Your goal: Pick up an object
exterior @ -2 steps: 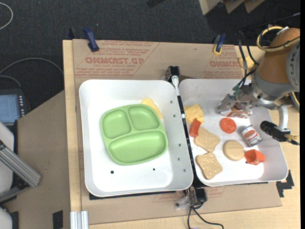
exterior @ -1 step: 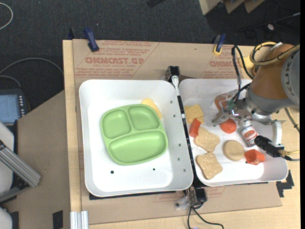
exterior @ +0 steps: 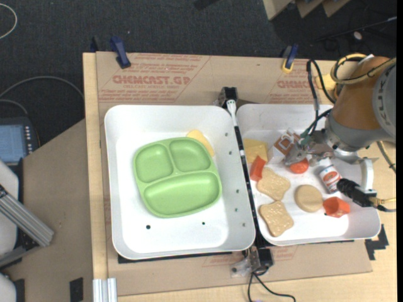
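The bench [exterior: 157,74] is a big brown cardboard sheet with red print, and it fills the middle of the frame. Two blue clamps [exterior: 119,51] hold it along its top edge. On it sit two white bins, side by side and touching.

The left bin [exterior: 119,168] is the bigger one in the picture. A green plate [exterior: 176,178] with three sections lies in its middle. A pale yellow piece [exterior: 203,140] pokes out from under the plate's upper right corner.

The right bin [exterior: 352,231] holds a lot of small toy food. The grey arm with its orange band [exterior: 359,106] comes in from the right side of the frame and leans over the top of this bin. The gripper [exterior: 301,151] is low in the bin, near a small brown piece [exterior: 283,145] and a red round piece [exterior: 299,166]. I cannot tell how it is set.

Below the gripper are two tan bread slices [exterior: 272,185], one above the other, and a round tan cookie [exterior: 309,197] to their right. A yellow cheese piece [exterior: 254,150] and an orange-red wedge [exterior: 258,167] lie by the bin's left wall. A little white and red can [exterior: 329,177] sits right of the gripper, and a small orange block [exterior: 335,207] lies near the bin's lower right.
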Motion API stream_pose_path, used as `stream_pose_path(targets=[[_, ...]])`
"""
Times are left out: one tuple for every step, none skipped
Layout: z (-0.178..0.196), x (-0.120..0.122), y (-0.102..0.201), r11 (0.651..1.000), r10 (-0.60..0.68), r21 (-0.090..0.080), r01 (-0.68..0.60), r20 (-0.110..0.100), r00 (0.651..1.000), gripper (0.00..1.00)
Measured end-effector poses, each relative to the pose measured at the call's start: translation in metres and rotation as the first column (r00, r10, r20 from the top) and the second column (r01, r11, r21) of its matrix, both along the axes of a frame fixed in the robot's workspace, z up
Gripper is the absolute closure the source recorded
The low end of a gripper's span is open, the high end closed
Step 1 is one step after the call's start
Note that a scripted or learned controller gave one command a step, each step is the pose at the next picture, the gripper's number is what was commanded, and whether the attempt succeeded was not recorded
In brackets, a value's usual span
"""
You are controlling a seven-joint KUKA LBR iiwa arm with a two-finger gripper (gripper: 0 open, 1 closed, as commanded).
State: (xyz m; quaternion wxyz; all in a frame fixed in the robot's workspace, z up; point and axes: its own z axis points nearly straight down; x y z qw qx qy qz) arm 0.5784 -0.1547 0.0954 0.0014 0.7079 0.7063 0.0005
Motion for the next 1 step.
stream_pose_path(targets=[[0.0946,-0.0183,0.0753,1.0,0.009,0.003,-0.009,0.004,1.0,1.0]])
